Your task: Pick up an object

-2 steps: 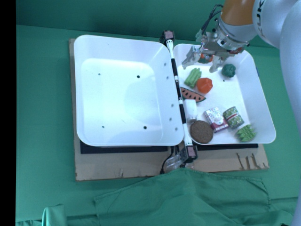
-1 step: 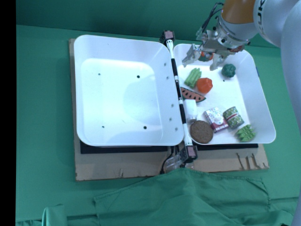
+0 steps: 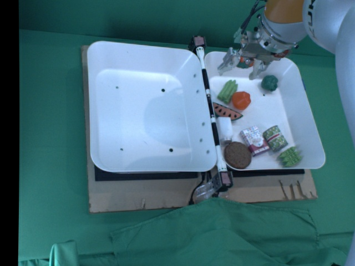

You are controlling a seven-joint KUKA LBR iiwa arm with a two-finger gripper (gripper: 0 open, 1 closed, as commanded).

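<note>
Tabletop: covered in green cloth, with a brown cardboard sheet under two white bins.

Left bin: bare white floor with a few small dark dots.

Right bin: holds all the loose items listed below.

Arm: grey with an orange band, entering from 1 o'clock of the view.

Tool: hangs over the right bin's 11 o'clock corner, fingers spread apart, nothing between them. A small orange-red item shows just behind it; what it is cannot be told.

Dark green lumpy piece: at 3 o'clock from the tool, near it.

Green ridged vegetable: at 7 o'clock from the tool, by the divider.

Orange-red faceted piece: just beside the green ridged vegetable, at its 4 o'clock.

Watermelon slice: at 7 o'clock from the orange-red faceted piece, touching the divider side.

White piece: at 6 o'clock from the watermelon slice.

Brown round cookie: at the bin's 7 o'clock corner.

Small carton: at 2 o'clock from the cookie.

Green can: lying just beside the carton, at its 3 o'clock.

Green bundle: at 5 o'clock from the can, near the bin's front rim.
</note>
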